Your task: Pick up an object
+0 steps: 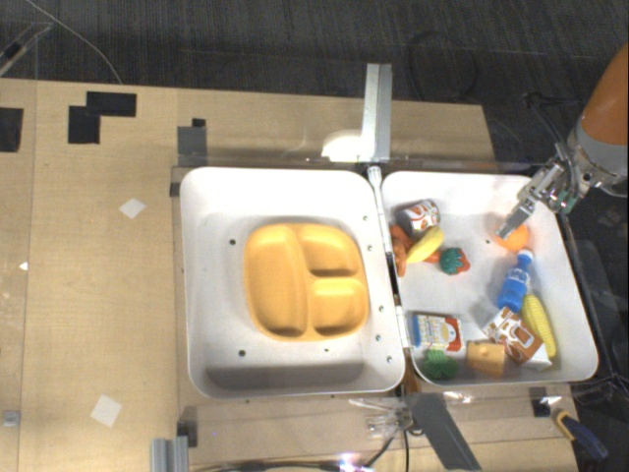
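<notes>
Gripper (512, 228): hanging over the orange piece (518, 238); cannot tell its opening.
Risk: piece lying near the bin wall (573, 254), so it is possibly slipping away.
Bottle (514, 285): just beside, possibly getting bumped.

Robotics lab: plywood bench (88, 293), twin white bins (206, 264), toy groceries.

Yellow tray (295, 278) in white bin (211, 264); blue bottle (514, 283), yellow corn (539, 324), orange piece (515, 237).
</notes>
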